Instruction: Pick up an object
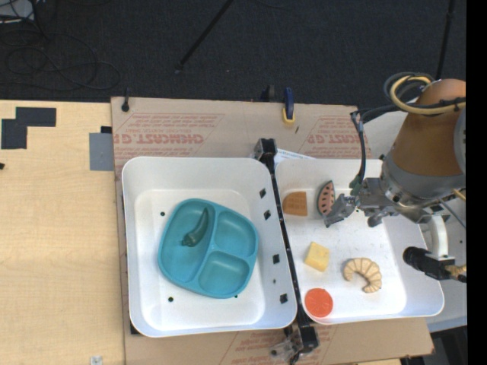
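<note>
The end effector (340, 210) hung low over the right bin (415, 299), toward its far edge, tip just beside the watermelon slice (326, 197); whether it was wide or narrow I could not tell. That slice stood nearest, on the side toward the bins' divider, with the brown bread piece (295, 203) just beyond. The cheese cube (317, 256), croissant (364, 273) and orange disc (319, 302) lay toward the bench's near edge. A teal plate (228, 268) with a green pepper (195, 229) sat in the left bin (144, 280).
</note>
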Robot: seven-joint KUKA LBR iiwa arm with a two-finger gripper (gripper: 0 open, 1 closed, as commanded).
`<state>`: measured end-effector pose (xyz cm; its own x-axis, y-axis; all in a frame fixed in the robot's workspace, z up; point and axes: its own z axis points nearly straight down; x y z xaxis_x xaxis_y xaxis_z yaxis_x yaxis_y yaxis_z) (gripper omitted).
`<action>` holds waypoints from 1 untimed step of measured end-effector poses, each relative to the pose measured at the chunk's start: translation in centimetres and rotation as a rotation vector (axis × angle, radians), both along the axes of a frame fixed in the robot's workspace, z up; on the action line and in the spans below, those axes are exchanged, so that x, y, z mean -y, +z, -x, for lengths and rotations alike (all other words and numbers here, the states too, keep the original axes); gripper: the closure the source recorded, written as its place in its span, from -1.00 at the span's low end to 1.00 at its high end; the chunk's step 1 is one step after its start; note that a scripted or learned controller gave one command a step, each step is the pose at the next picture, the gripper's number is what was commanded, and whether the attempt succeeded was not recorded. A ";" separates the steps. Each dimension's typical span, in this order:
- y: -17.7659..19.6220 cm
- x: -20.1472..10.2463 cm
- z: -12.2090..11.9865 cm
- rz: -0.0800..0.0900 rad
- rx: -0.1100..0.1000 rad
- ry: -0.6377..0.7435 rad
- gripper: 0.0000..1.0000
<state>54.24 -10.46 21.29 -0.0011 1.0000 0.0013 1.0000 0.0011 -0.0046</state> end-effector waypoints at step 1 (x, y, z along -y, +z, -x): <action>1.0 0.1 0.0 -0.001 -0.002 -0.001 1.00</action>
